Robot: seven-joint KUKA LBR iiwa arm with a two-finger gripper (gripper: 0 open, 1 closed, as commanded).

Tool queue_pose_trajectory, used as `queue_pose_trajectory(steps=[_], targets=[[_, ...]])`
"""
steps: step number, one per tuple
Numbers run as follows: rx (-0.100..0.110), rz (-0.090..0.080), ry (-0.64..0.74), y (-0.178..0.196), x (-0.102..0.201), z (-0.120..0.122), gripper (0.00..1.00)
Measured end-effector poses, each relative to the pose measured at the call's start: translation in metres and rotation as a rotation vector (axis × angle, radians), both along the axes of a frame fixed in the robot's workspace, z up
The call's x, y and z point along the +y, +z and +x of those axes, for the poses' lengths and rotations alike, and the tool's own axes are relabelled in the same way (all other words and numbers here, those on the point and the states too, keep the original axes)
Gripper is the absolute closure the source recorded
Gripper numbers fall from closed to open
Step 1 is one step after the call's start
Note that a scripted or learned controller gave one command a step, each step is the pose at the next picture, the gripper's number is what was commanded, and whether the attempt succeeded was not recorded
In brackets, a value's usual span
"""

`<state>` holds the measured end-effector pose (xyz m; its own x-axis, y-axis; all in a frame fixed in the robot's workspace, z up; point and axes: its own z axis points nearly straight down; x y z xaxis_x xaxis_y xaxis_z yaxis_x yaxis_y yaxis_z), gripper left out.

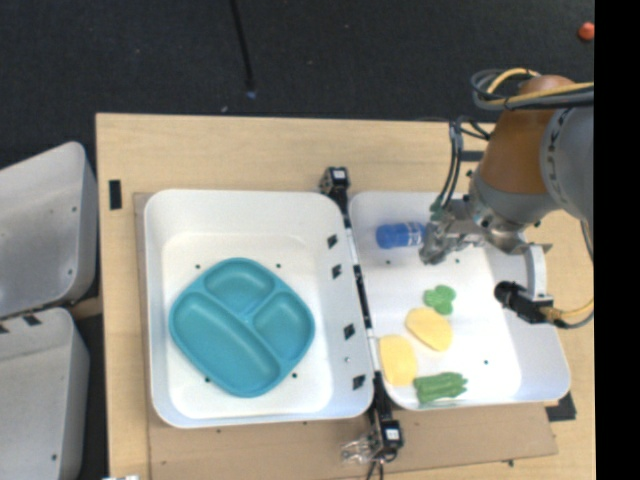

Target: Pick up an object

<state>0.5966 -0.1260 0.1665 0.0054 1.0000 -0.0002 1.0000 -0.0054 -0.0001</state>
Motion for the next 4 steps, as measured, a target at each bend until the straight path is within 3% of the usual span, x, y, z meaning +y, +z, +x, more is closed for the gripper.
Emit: queue_pose_trajectory(steps=[1, 4], targets=[[0.000, 0.000, 0.008, 0.049, -0.001, 0.001, 1.00], [0.001, 0.000, 0.009, 0.047, 0.143, -0.001, 1.00]])
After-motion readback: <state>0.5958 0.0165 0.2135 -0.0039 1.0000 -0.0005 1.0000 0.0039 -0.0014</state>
